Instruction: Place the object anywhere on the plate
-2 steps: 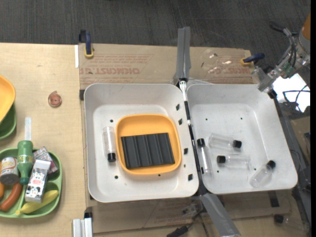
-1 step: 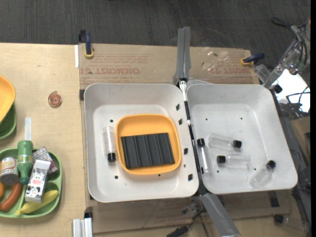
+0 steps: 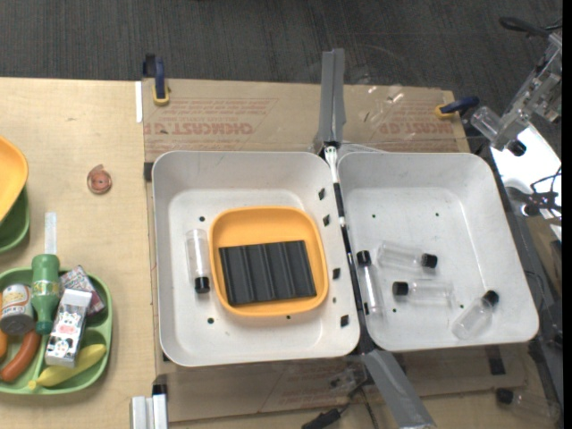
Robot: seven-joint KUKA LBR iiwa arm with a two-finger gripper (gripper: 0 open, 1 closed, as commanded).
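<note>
Cardboard point(image 3: 214, 125) print, mirrored, reads "CHEMCAST"; grooved black object point(image 3: 267, 271) on orange plate point(image 3: 223, 233); end effector state indiscernible.

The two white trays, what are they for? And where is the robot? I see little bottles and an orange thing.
You are looking down from a camera fixed above a workbench. The two white trays are shallow bins: a left bin and a right bin. In the left bin sits an orange plate with a dark ridged block on it, and a small clear vial with a black cap lies beside the plate. The right bin holds more such vials. The robot arm is the shiny machinery at the top right edge, away from the bins. Its job is to put an object on the plate. On the wooden table to the left is a green tray of toy food.
</note>
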